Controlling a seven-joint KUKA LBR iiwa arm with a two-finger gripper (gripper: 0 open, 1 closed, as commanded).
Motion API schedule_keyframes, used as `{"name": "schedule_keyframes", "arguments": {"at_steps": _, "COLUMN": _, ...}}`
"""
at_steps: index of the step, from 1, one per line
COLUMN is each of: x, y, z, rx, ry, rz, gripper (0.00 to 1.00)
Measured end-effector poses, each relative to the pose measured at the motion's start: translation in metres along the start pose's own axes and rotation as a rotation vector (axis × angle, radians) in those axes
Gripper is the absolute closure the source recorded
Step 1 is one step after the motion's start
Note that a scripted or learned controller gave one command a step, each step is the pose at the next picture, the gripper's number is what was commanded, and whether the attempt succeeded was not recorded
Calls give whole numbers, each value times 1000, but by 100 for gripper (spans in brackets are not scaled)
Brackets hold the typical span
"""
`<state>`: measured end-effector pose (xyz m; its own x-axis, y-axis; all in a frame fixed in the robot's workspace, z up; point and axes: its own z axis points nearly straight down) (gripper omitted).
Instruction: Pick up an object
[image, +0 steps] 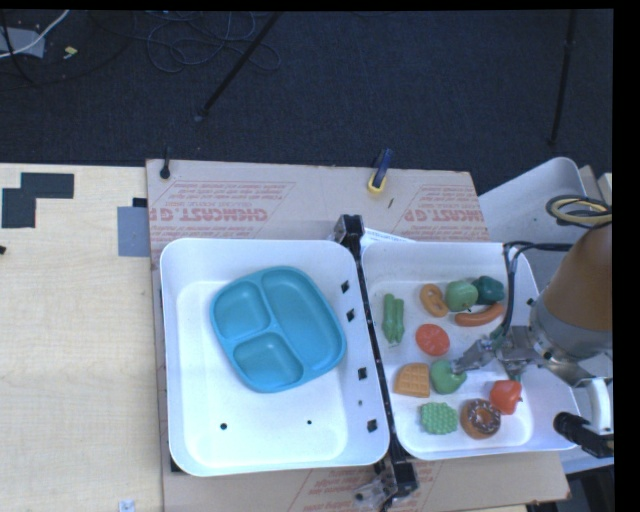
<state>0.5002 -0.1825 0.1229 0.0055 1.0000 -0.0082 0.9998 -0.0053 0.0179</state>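
Nearest us, along the front edge of the right bin (520, 440), we see a green bumpy piece (438, 418), a chocolate doughnut (481, 418) and a red piece (506, 395). Just behind them the gripper (472, 358) hangs low beside a green toy (446, 377); we cannot tell whether it grips anything. Nothing looks lifted, so we judge the pick not yet made. Farther back lie a red tomato (432, 339) and a green pod (393, 318). The left bin (200, 440) holds a blue tray (276, 327).
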Motion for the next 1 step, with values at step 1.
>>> {"name": "schedule_keyframes", "arguments": {"at_steps": 1, "x": -1, "y": 0, "z": 4, "rx": 2, "ry": 1, "rz": 1, "gripper": 0}}
